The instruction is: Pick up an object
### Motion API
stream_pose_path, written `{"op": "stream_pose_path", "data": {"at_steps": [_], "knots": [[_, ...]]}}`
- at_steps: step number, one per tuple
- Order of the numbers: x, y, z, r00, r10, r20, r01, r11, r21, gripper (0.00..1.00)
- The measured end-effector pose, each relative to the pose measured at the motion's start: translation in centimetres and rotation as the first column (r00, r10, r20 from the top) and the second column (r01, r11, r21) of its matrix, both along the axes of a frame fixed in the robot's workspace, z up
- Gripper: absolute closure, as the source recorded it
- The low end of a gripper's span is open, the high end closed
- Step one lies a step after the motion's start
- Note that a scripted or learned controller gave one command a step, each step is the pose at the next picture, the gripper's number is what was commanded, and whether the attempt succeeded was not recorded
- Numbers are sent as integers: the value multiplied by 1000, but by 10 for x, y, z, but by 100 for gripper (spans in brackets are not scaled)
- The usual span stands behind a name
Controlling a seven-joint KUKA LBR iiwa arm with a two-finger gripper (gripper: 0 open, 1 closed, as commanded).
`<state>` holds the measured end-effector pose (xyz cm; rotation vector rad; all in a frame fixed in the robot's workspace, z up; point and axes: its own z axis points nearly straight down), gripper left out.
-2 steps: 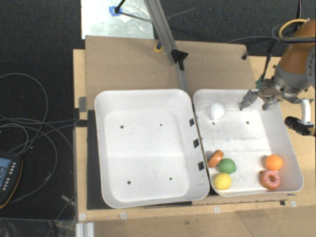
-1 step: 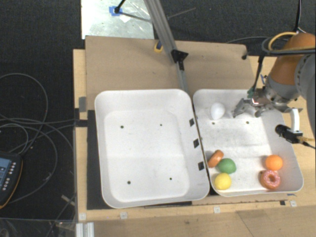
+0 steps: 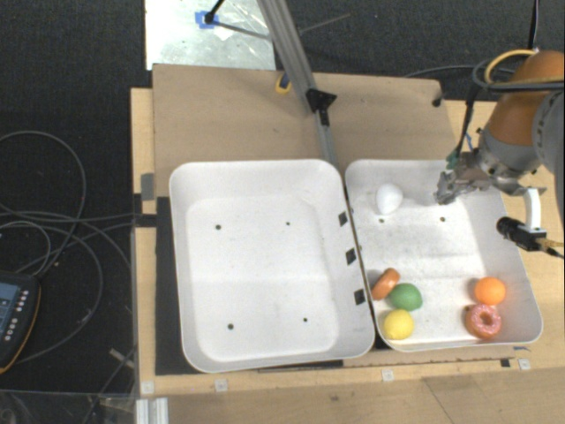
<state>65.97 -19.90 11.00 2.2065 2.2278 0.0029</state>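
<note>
- Two shallow white bins sit side by side on a tan wooden bench (image 3: 229, 113); both look like smooth moulded plastic with rounded corners and low rims.
- The left bin (image 3: 190, 325) shows a few small dark dots on its floor.
- The right bin (image 3: 530, 321) holds every loose object in view.
- A white egg-shaped object (image 3: 387, 199), smooth and matte, lies near the right bin's far-left corner, almost blending with the floor.
- An orange carrot-like piece (image 3: 385, 283), elongated and tilted, lies against the left wall, touching a round green ball-like fruit (image 3: 405, 297).
- A round yellow fruit, lemon-like (image 3: 398, 325), sits just in front of the green one, near the front rim.
- A smooth orange ball (image 3: 489, 291) rests near the right wall; just in front of it lies a pink frosted doughnut (image 3: 484, 321), ring-shaped with a speckled top.
- The gripper (image 3: 448, 190) hangs low over the far part of the right bin, to the right of the white egg-shaped object and apart from it; its metal parts are dark and blurred, so how the jaws stand cannot be told, and nothing is seen held.
- A grey metal pole (image 3: 291, 47) slants across the bench's far side.
- Black cables (image 3: 53, 237) loop on the dark carpet at left.
</note>
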Motion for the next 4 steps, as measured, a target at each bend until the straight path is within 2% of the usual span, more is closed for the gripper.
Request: {"op": "stream_pose_path", "data": {"at_steps": [1,2,3,4], "knots": [[9,-1,48,1000,-2,2,2,1000,1,100],[8,-11,105,1000,-7,4,7,1000,0,100],[9,-11,120,1000,-5,0,5,1000,1,100],[-3,41,118,1000,0,-5,0,1000,4,100]]}}
